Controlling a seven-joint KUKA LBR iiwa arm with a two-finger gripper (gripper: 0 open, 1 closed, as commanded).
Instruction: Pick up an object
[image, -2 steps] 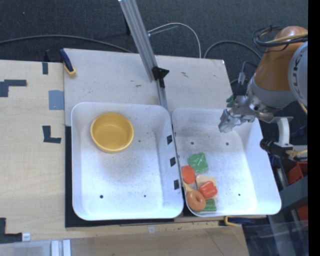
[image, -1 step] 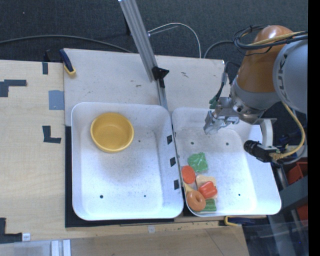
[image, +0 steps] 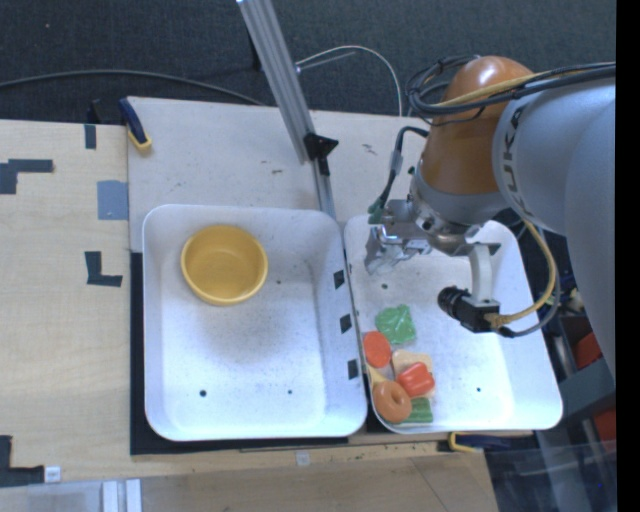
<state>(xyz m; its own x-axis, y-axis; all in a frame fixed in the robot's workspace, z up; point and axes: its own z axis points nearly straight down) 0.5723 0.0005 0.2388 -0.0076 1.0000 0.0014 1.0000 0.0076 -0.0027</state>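
- White plastic forms the two shallow bins on the counter (image: 60, 300); in the camera view the left bin (image: 250, 350) carries a yellow bowl (image: 224, 263) near its upper left corner, well apart from everything else.
- In the right bin (image: 520, 400), small toy foods are crowded against the lower left wall: a green piece (image: 396, 323) uppermost, below it an orange-red round piece (image: 376, 349), a red pepper-like piece (image: 416, 379), an orange ring (image: 392, 401) and a small green bit (image: 421, 409).
- The jaws (image: 383, 255) are seen over the upper left part of the right bin, above the green piece and apart from it; nothing is seen between them, and whether they are spread or pressed together cannot be told.
- A miss is judged likely if the descent is made straight down, since bare bin floor lies beneath the jaws.
- A clash with the bin wall is judged possible, because the pieces lie close against the divider between the bins.
- With the pieces touching one another, two may be nudged or caught at once, and a rounded one may be squeezed out sideways.
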